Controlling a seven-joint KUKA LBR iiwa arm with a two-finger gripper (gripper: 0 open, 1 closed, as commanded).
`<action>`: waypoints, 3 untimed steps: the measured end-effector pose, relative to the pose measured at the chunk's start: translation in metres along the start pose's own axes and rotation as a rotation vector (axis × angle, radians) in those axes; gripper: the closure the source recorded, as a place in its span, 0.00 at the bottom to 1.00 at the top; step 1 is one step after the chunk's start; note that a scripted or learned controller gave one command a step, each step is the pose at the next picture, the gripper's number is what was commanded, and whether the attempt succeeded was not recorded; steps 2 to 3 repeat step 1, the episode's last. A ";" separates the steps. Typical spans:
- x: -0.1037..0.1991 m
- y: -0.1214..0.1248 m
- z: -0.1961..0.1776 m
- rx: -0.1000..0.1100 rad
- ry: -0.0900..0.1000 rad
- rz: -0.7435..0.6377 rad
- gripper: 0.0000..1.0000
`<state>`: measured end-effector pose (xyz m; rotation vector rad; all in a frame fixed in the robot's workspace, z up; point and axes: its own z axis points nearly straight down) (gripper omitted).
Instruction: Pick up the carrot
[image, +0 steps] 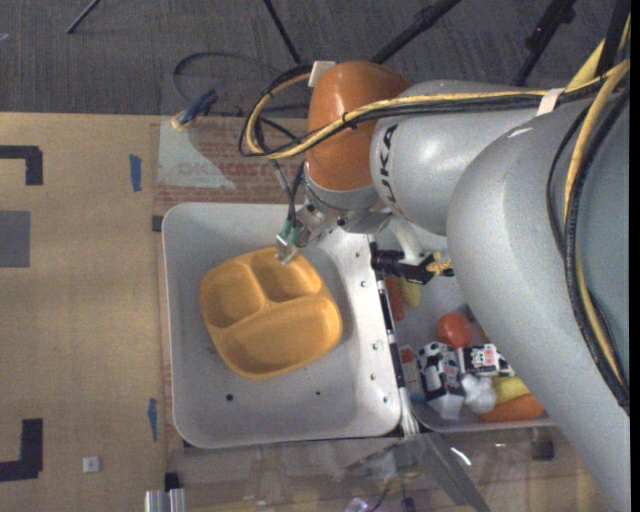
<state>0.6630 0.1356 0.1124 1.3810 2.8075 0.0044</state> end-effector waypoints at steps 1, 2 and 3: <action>0.039 0.010 -0.087 0.012 0.003 0.276 1.00; 0.039 0.010 -0.087 0.012 0.003 0.276 1.00; 0.039 0.010 -0.087 0.012 0.003 0.276 1.00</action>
